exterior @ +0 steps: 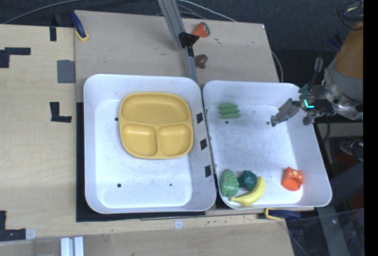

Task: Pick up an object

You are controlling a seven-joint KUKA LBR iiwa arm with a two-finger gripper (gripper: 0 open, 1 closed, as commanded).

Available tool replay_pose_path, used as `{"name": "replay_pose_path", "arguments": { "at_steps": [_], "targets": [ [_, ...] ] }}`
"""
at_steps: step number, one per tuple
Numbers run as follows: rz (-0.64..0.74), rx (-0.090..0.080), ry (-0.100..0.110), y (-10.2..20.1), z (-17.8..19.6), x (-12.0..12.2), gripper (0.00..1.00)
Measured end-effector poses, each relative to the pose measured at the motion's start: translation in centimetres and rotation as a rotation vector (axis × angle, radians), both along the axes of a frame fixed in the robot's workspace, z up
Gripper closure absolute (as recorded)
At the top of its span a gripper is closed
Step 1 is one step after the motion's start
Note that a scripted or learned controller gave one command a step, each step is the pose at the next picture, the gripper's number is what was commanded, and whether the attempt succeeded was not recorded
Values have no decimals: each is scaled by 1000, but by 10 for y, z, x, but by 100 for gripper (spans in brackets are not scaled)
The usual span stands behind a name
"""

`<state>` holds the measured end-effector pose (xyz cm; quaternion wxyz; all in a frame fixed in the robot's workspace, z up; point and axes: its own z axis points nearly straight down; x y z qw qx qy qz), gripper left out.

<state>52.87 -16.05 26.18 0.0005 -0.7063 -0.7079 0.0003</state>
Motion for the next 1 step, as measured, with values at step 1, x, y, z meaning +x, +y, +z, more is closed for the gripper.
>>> {"name": "replay_pose_path", "arguments": {
  "at_steps": [1],
  "targets": [
    [0, 1, 6, 7, -60, 5, 0]
  ]
}}
